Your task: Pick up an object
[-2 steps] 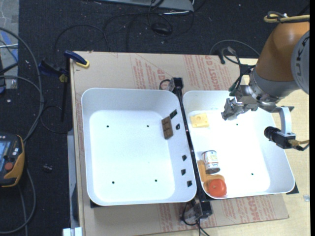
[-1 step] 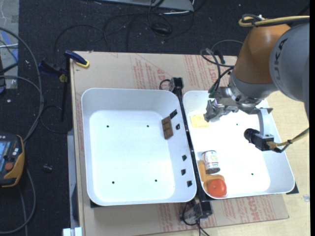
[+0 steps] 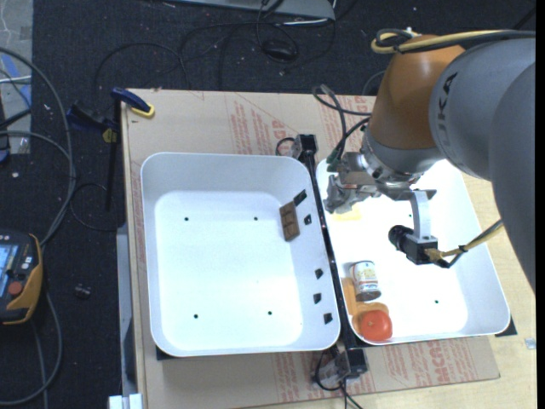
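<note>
The end effector (image 3: pixel 345 196) hangs low over the far left part of the right bin (image 3: pixel 477 254), close to the wall it shares with the left bin (image 3: pixel 170 228); I cannot tell how it is set, because the wrist and its cables hide it from above.

Just under it there is a pale yellow thing (image 3: pixel 347 215) on the bin floor; only a small bit of it peeks out, so I cannot say what it is or whether the end effector touches it.

2 more things lie nearer the front of the same bin, along the same wall; a small jar (image 3: pixel 365 280) with a label sits near the middle, and a red ball (image 3: pixel 374 324) sits just in front of the jar, in the front left corner; a thin orange thing lies beside them, touching the wall.

A brown block (image 3: pixel 289 221) lies in the left bin, by its right wall.

I think the yellow thing is the closest pick, since it lies right below; the jar and ball lie toward the front, well apart.
</note>
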You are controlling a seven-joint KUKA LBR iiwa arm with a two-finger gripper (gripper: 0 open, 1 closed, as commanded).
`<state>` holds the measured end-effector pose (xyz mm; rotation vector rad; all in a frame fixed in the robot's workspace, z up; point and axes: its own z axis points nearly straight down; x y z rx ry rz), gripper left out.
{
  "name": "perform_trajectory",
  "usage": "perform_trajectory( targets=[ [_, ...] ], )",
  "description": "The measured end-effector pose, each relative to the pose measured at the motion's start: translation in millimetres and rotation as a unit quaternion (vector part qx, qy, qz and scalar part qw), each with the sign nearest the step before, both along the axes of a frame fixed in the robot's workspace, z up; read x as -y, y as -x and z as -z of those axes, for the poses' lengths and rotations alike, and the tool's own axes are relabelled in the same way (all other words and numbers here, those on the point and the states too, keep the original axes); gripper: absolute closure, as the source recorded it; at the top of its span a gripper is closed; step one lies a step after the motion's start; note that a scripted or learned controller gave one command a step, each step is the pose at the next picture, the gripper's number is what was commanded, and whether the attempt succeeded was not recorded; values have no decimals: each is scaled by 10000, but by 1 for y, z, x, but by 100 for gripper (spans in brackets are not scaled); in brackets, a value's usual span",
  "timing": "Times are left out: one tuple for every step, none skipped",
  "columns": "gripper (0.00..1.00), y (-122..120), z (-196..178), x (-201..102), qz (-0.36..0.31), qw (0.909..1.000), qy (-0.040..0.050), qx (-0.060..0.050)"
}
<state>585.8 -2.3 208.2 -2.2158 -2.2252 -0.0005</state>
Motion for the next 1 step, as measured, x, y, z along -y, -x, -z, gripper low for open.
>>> perform_trajectory(
  targets=[
    [100, 0, 4, -53, -3, 10000, 0, 0]
  ],
)
